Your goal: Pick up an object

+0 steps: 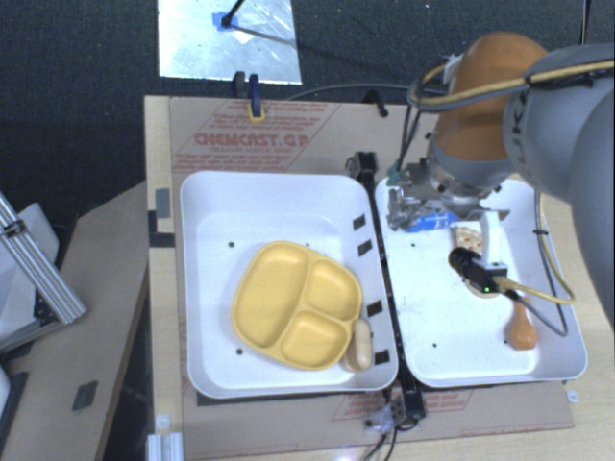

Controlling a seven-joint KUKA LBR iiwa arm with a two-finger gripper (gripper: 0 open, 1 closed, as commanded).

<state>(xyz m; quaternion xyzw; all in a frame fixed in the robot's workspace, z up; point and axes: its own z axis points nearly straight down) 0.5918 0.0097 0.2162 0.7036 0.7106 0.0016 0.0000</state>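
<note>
My gripper (411, 209) is low over the far left part of the right bin (432, 353), under the orange wrist band. A blue object (434, 222) lies right beside it, partly hidden by the gripper body. A small brown-and-white piece (468, 235) rests just to the right of the blue one. An orange-brown object with a thin neck (522, 330) sits near the bin's right wall. In the left bin (211, 209), a yellow divided plate (293, 303) has a beige roll-shaped object (360, 344) against its near right edge.
A black part with a yellow cable (480, 275) hangs off the arm over the middle of the right bin. The divider between the bins (381, 277) carries black clips. A clamp (255, 97) and a foil sheet (229, 27) are beyond the bins.
</note>
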